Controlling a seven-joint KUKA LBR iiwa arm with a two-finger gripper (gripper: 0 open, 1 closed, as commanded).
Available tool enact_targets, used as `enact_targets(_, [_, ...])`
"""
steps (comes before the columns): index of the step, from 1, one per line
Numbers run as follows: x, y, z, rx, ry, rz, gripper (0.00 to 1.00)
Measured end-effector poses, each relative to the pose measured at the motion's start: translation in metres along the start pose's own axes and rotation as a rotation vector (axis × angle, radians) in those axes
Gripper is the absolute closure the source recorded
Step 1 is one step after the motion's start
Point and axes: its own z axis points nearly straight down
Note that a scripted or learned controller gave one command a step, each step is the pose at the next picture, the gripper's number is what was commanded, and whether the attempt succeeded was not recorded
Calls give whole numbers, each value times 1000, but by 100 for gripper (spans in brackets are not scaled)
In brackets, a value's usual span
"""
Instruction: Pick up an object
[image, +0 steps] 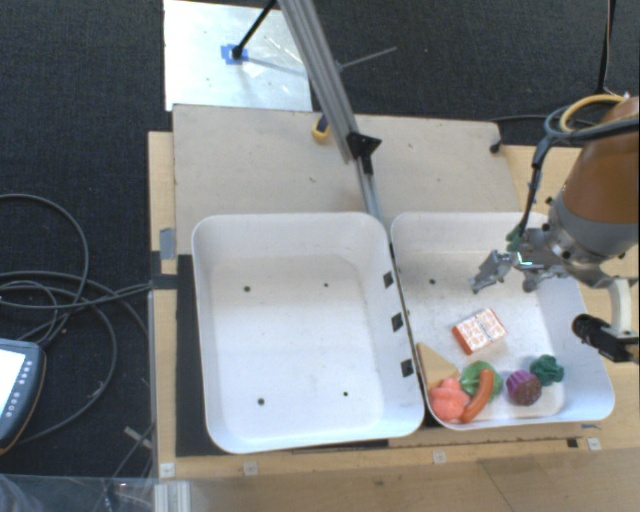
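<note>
Pincer (492, 270) hangs just above the orange cracker box (479, 330), its grip state unclear; box tilted diagonally, toward the bin's near wall.

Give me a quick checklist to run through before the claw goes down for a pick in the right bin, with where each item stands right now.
1. Claw over the right bin, not the left bin: ok.
2. Claw holding nothing between its fingers: cannot tell, too small and blurred.
3. A target directly under the claw: not ok; it hangs over bare bin floor, up-view from the orange cracker box.
4. Cracker box standing apart from other items: ok.
5. Remaining items separable: not ok; the carrot, the pink item, the purple item and the green item crowd the near wall.
6. Finger opening: cannot tell.
</note>
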Motion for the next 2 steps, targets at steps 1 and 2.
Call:
enact_targets(1, [0, 1, -2, -5, -1, 2, 0])
enact_targets(2, [-7, 5, 43, -1, -1, 4, 0])
